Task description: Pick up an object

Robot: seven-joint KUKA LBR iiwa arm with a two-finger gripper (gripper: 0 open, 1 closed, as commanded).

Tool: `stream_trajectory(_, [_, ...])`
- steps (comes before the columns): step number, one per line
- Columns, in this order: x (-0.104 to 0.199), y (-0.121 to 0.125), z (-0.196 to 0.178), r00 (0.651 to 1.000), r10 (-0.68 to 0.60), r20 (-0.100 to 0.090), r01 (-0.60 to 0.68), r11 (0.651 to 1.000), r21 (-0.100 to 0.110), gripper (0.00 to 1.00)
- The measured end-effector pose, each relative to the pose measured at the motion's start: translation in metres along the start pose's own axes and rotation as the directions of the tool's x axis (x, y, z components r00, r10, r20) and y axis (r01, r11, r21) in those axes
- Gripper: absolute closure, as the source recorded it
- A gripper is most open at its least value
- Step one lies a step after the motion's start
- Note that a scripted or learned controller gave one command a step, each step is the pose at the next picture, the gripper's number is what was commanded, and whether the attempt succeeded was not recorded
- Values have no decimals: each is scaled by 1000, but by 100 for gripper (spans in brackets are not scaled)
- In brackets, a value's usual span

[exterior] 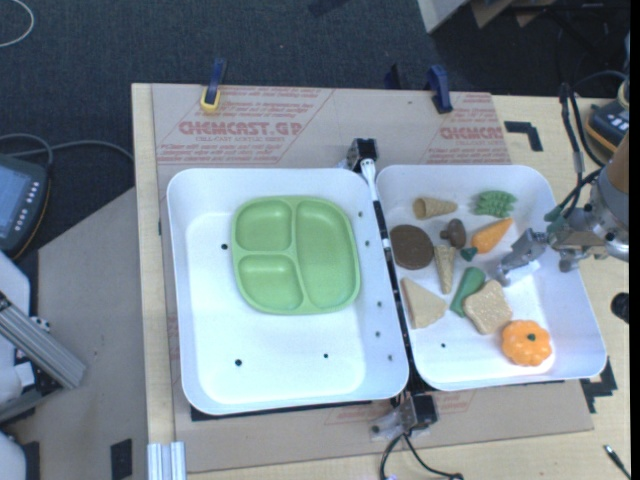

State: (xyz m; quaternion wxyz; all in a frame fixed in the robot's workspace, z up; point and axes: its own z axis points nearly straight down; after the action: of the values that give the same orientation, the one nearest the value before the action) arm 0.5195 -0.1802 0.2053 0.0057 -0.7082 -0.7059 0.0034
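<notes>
The right bin [575, 298] holds several toy foods. Along its far side lie a tan cone [435, 207], a green leafy piece [494, 203] and an orange carrot [490, 235]. A brown round cookie [411, 246] and a dark brown piece [455, 232] lie at the middle left. Nearer the front are a pale wedge [424, 303], a green piece [466, 290], a slice of toast [488, 309] and an orange pumpkin [526, 343]. My gripper [512, 265] hangs over the right half of this bin, just right of the green piece and above the toast, with nothing visibly in it.
A green divided plate [296, 254] lies in the left bin [200, 298]. A black hinge strip [383, 258] runs between the bins. Clamps [211, 96] sit on the cardboard behind. Cables [575, 138] hang near the arm at the right.
</notes>
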Motion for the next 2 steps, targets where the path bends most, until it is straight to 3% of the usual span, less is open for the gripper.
stream_trajectory(1, [0,3,-6,1000,-3,3,3,1000,-13,0])
stream_trajectory(2, [-5,-1,55,1000,-2,0,2,1000,-5,0])
